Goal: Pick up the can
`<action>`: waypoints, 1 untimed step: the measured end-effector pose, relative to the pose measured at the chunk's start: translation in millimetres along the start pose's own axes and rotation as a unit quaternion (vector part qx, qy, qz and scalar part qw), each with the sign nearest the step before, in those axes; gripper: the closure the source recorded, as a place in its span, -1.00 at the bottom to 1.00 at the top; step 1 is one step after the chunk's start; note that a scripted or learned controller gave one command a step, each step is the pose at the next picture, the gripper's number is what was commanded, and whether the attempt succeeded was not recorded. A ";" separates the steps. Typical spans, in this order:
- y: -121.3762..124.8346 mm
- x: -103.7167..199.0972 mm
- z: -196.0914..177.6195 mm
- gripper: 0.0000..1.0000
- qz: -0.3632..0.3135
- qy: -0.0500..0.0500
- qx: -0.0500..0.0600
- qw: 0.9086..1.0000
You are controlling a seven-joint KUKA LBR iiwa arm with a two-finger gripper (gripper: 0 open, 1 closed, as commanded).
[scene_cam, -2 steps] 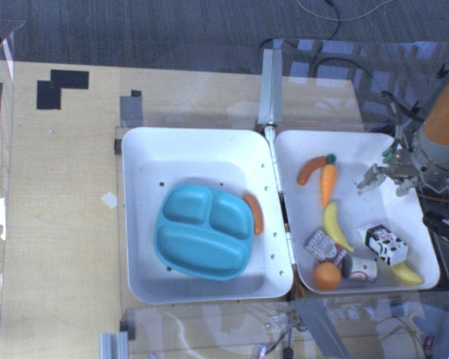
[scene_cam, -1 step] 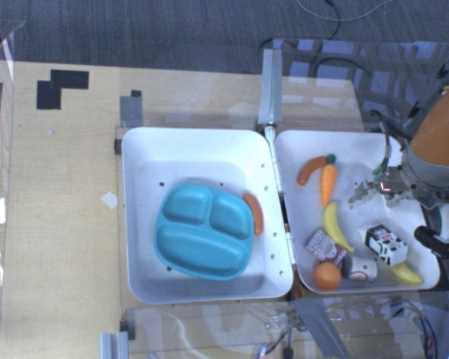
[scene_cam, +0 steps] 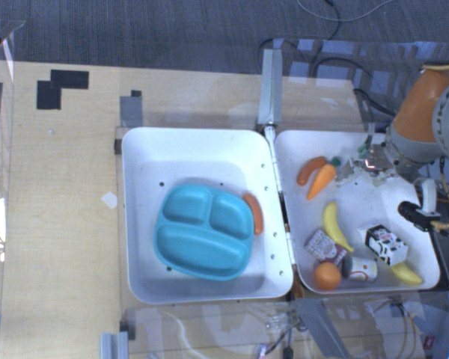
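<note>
Small white can point(scene_cam: 361, 268) with red-orange markings — on its side, right white bin's point(scene_cam: 434, 271) front edge, beside round orange fruit point(scene_cam: 328, 276); label unreadable. Gripper point(scene_cam: 365, 161) near back wall — jaw state indiscernible.

Two bananas point(scene_cam: 334, 226) point(scene_cam: 406, 274), two sausages point(scene_cam: 254, 213) point(scene_cam: 310, 170) (one per bin), one carrot point(scene_cam: 321, 181).

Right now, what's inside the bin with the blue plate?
The left bin holds the blue plate and a sausage beside it. Anything under the plate is hidden.
</note>
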State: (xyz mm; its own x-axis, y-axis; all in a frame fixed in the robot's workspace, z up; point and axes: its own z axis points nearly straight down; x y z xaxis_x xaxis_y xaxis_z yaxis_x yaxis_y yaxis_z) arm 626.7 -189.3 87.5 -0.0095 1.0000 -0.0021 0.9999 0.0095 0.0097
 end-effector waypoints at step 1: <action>-51.2 20.1 -1.8 -1.00 0.043 0.000 0.000 0.999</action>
